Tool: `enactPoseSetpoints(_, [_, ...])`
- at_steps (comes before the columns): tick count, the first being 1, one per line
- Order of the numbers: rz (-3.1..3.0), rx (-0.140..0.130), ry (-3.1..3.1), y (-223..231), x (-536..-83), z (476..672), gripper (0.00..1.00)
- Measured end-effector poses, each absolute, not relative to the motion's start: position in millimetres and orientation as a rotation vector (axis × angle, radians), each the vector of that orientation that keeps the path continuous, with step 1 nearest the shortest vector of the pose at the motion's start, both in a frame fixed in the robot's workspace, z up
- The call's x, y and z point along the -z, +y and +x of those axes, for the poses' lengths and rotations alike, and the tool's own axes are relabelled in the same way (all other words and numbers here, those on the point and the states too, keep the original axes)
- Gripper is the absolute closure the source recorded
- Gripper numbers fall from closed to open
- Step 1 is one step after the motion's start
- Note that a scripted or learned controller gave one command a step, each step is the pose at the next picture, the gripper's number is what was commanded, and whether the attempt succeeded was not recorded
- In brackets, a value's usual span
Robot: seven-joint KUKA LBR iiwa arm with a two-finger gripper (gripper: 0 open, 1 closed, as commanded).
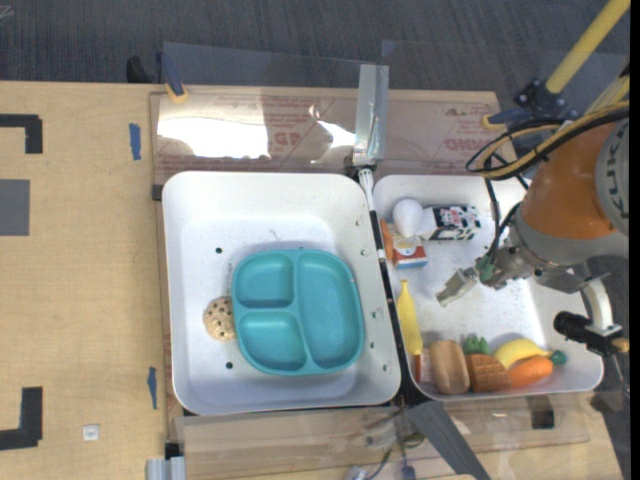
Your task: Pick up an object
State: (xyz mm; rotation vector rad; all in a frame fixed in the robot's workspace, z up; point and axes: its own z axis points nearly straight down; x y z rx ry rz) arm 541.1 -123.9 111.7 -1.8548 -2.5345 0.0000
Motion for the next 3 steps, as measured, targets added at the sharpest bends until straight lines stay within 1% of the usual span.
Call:
enactPoseSetpoints(1, [-1.653, -0.001, -2.67, -137, -110, 479.0, 0.0])
enactPoseSetpoints(2, [-1.9, 0.002, -2.5, -145, -88, 479.7, 0.0])
enactPoseSetpoints(3, [-1.906, 0.006, -2.504, -145, -99, 481.6, 1.0])
